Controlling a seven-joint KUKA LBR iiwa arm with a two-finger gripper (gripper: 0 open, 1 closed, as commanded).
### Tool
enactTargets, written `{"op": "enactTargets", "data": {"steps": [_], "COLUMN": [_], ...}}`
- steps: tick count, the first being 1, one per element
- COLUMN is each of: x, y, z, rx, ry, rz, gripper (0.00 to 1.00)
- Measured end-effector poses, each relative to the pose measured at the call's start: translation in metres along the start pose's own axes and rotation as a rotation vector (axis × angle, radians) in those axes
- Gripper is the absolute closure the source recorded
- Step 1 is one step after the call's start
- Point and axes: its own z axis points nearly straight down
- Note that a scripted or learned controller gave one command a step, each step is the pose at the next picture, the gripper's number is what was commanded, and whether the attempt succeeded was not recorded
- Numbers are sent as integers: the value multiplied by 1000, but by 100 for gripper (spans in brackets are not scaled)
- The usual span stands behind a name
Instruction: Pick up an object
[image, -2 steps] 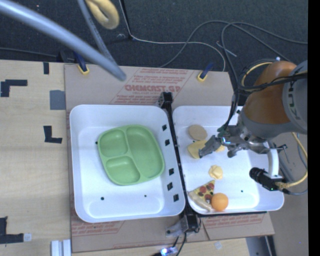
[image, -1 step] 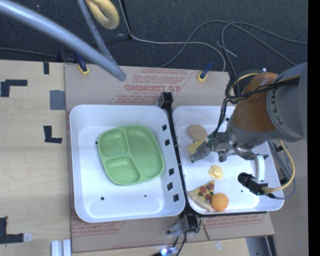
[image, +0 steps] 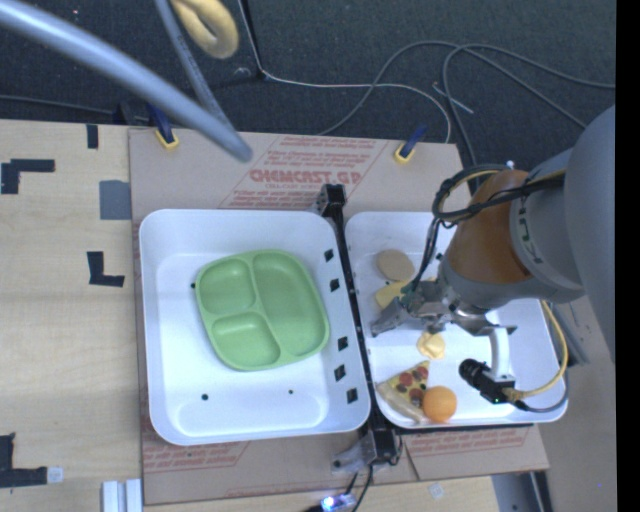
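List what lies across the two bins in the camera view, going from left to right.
Left white bin → green divided plate → black divider between the bins → pizza slice → orange ball → gripper and arm over the right white bin.

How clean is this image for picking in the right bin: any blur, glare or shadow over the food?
Camera view: the grey bar across the top left is smeared and out of focus; the white bins glare mildly, the left bin more so; the arm shades the right bin around the pincer; the orange ball and pizza slice stay sharp and well lit.
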Motion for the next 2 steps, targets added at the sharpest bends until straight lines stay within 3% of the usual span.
{"op": "enactTargets", "data": {"steps": [1,2], "x": [2,-2], "y": [-1,7], "z": [-10,-57], "rx": [5,-1], "ry": [4,3], "rz": [-1,0], "gripper": [100,100]}}
